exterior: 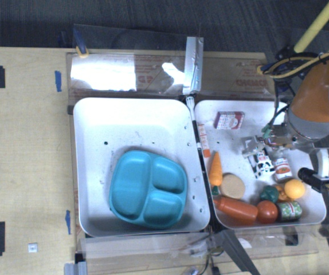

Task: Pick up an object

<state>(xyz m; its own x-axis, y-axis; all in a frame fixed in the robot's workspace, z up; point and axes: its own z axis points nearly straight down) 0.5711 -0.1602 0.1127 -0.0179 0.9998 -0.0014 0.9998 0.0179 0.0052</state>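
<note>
Two shallow white bins are seen side by side on the wooden surface [21,171]. In the left bin [90,125], a blue divided plate [148,189] is placed toward the near side. The right bin [233,139] is filled with small toy foods: a red and white carton [228,120] near the far wall, an orange carrot [215,169] beside the dividing wall, a round beige biscuit [232,185] touching it, a long red sausage [235,209] along the near wall, a red tomato [267,212], a green vegetable [269,194], a yellow lemon [294,189], a small green can [290,211] and a small white jar [282,168]. A black and white cow figure [262,165] is lying just below the claw. The arm [319,99] is reaching in from the right, and the claw [257,146] is lowered inside the right bin, among the objects. It cannot be told how far the claw is open, and nothing is seen clearly held in it.
</note>
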